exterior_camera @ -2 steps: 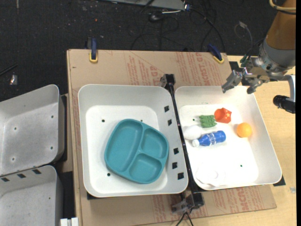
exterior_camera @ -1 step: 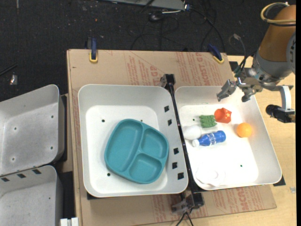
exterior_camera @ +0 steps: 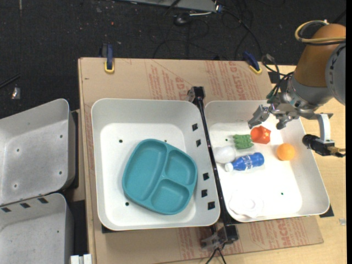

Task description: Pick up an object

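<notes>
White right bin (exterior_camera: 308, 186), red object (exterior_camera: 260, 135) just below end effector (exterior_camera: 270, 116)

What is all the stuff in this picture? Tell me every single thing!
bins: 2, white, side by side on the bench; left bin, right bin
divided plate: 1, teal, lying in the left bin
red object: 1, red, right bin, just under the gripper
orange ball: 1, orange, right bin, right of the red object
green object: 1, green, right bin, left of the red object
bottle: 1, blue with a white cap, lying on its side in the right bin
white lump: 1, white, beside the bottle
clamps: 2, blue and yellow, far edge of the bench
gripper: 1, grey, above the red object
</notes>
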Controlling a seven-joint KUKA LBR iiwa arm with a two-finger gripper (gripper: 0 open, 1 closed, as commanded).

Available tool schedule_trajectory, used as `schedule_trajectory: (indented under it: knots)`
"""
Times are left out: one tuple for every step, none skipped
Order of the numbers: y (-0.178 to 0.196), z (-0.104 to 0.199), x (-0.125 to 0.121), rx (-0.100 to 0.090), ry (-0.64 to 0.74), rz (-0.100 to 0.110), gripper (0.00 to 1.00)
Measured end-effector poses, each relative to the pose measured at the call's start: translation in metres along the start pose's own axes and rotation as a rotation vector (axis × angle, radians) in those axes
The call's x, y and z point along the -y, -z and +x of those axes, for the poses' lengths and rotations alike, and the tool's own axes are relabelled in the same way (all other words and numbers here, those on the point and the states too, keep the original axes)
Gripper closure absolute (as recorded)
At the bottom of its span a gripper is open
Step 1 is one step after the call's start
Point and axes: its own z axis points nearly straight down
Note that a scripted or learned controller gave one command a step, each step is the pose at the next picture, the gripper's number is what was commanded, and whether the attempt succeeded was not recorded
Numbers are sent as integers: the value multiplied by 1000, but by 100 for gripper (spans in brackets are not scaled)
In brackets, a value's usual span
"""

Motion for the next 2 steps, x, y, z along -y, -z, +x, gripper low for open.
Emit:
schedule_trajectory:
  knots:
    - [-53,8,0,6,3,-9,0]
    - [-37,7,-3,9,2,-20,100]
